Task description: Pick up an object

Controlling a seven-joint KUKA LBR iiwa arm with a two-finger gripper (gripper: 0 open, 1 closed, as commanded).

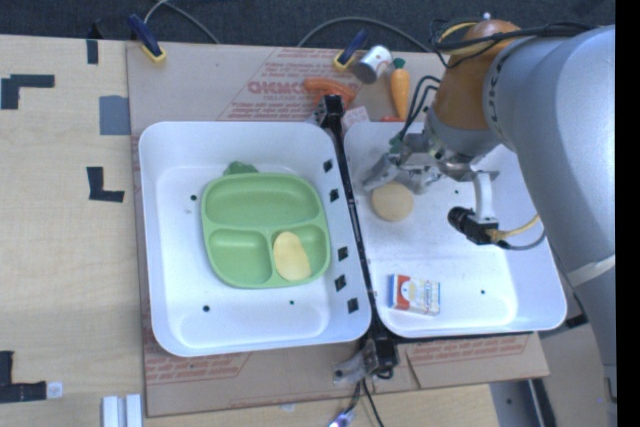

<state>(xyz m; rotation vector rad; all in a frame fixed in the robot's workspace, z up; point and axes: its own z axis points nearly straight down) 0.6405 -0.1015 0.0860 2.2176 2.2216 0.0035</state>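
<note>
**Ana:** Camera view first, the gripper [392, 177]. How do the jaws stand?

**Ben:** Spread, I'd say: one metal finger reaches left toward the divider, the other sits nearer the wrist. Nothing is pinched between them. They hang low in the far-left part of the right bin [530, 310].

**Ana:** And the thing to pick?

**Ben:** The closest candidate is the tan ball [393, 204], just on the near side of the fingertips, touching them or nearly so; I can't tell which. It looks round, so no long axis matters. My judgement is that the coming move turns on that offset: the ball lies toward the near edge from the jaws, not between them, so they'd need to shift nearward before closing.

**Ana:** What else is in that bin?

**Ben:** A small red, white and blue box [414, 294] lies flat near the bin's near edge, well apart from the gripper.

**Ana:** The left bin [165, 315]?

**Ben:** It holds a green divided plate [255, 205], with a yellow lump [291, 256] in its near-right compartment. A bit of green sticks out at the plate's far rim; what it is I can't make out.

**Ana:** Outside the bins?

**Ben:** A carrot [400, 91] lies on the cardboard past the right bin's far edge.
</note>
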